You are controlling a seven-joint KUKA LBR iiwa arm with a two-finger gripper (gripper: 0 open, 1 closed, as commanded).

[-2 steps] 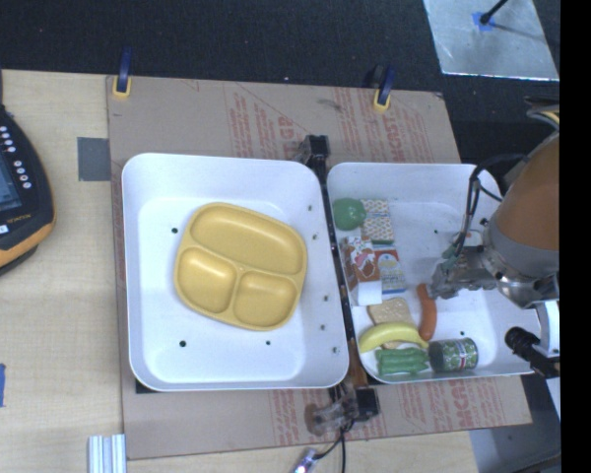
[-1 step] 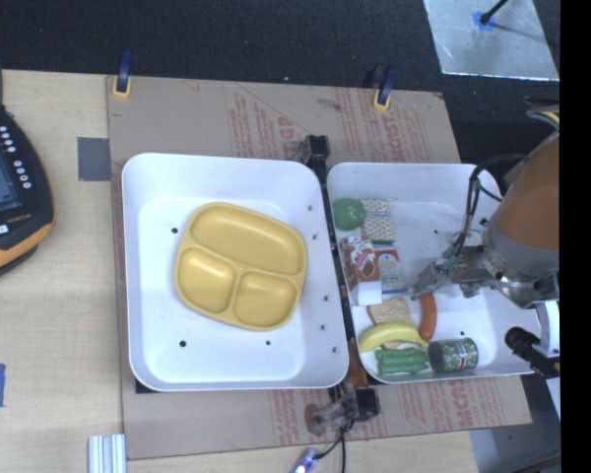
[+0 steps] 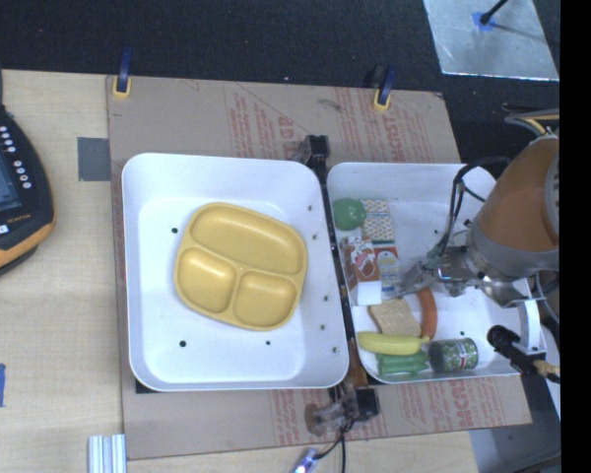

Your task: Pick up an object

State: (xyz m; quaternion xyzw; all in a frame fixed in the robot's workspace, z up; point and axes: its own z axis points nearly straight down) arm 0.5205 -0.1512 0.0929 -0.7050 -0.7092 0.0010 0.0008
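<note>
Reaching in from the right, the grey arm with the orange band (image 3: 520, 205) is being held low over the right shallow white bin (image 3: 414, 175), with the two-finger gripper (image 3: 421, 279) positioned above the bin's middle. The grip state cannot be told, since the tip is being blurred against the clutter; nothing is being seen clearly gripped.

The candidate objects are all being kept in the right bin. A round green ball-like item (image 3: 349, 213) is lying at the top left, beside a printed flat card or packet (image 3: 378, 221). Below it a red-and-white printed packet (image 3: 363, 262) is lying. A tan slice of toy bread (image 3: 394, 316) is resting near the bin's middle, just below the gripper, with an orange-red toy sausage (image 3: 428, 310) just to its right. A yellow toy banana (image 3: 389, 343) is lying under the bread, a green toy vegetable (image 3: 402, 365) under that, and a small dark green can (image 3: 456, 355) is lying on its side at the lower right.

The left shallow white bin (image 3: 148, 264) is being occupied by a yellow three-compartment plastic tray (image 3: 240, 264). A black-and-orange teach pendant (image 3: 5, 200) is sitting at the far left of the bench.
</note>
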